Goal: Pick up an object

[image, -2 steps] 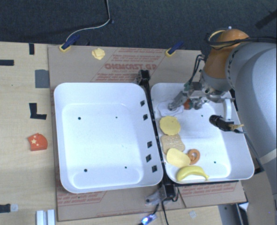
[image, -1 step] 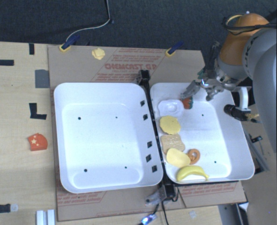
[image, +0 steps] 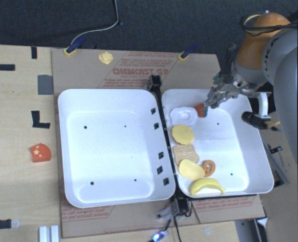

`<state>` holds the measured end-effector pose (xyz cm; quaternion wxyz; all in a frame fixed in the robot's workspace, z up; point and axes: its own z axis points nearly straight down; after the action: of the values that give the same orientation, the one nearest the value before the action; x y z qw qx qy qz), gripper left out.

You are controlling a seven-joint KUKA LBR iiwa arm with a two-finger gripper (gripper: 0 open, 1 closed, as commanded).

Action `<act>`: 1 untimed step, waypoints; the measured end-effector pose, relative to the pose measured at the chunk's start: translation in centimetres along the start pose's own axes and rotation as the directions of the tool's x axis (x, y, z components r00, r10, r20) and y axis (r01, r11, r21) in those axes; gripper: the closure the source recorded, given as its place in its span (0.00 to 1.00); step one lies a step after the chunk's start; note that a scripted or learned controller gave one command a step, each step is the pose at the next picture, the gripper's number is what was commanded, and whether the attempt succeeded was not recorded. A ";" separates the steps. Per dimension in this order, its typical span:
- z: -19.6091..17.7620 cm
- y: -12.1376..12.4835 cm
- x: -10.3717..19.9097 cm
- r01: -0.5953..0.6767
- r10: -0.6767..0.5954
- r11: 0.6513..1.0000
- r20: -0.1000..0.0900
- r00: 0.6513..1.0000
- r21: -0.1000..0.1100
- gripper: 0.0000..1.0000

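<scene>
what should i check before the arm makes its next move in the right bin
1. End effector over right bin: ok.
2. Small red object right by the tip, reachable: ok.
3. Object actually between the fingers: cannot tell.
4. White object close beside the red one, could get nudged: not ok.
5. Yellow round piece and banana apart from the tip: ok.

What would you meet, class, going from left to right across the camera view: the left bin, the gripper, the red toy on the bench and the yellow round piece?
Red toy → left bin → yellow round piece → gripper.
</scene>
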<state>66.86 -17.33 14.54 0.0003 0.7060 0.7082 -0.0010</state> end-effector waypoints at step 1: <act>-8.4 0.1 13.6 0.006 -0.006 1.000 -0.004 1.000 -0.005 1.00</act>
<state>66.92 -3.68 22.90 0.0009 0.7038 0.7104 0.0021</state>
